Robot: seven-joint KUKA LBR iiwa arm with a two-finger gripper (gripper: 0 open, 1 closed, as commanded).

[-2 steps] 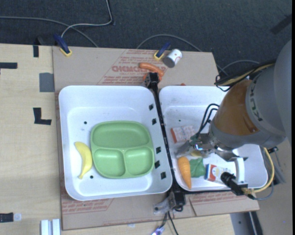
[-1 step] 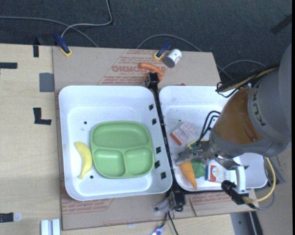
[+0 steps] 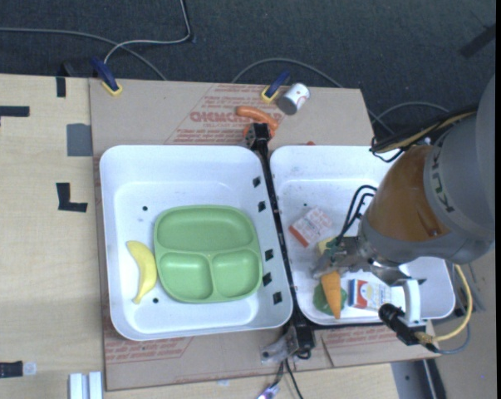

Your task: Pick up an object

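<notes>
A: What lies nearest the lower edge?

B: In the right bin (image 3: 416,160), a carton (image 3: 368,296), flat and printed in white, red and blue, lies beside a carrot (image 3: 331,293), a tapered orange cone with green at its lower side. They touch.

A: And the tool?

B: The tool (image 3: 333,258) hangs just above the carrot's thick end, dark metal and wires around it. I cannot tell whether it is spread or pressed together, and nothing shows clearly in its grip. The arm (image 3: 424,202) behind it is smooth grey with a glossy orange band.

A: Anything else in that bin?

B: A small crinkled packet (image 3: 310,224), white with red print, lies up and left of the tool, apart from it.

A: The left bin?

B: The left bin (image 3: 121,173) is shallow white plastic with rounded corners. It holds a matte green tray (image 3: 207,252) with three compartments, and a curved yellow banana (image 3: 142,268) just beside the tray's left rim.

A: Farther back?

B: Brown printed cardboard (image 3: 217,115) lies under the bins on the pale wooden tabletop (image 3: 26,223). Blue and yellow clamps (image 3: 106,75) grip its far edge, near a small silvery cylinder (image 3: 293,98).
</notes>
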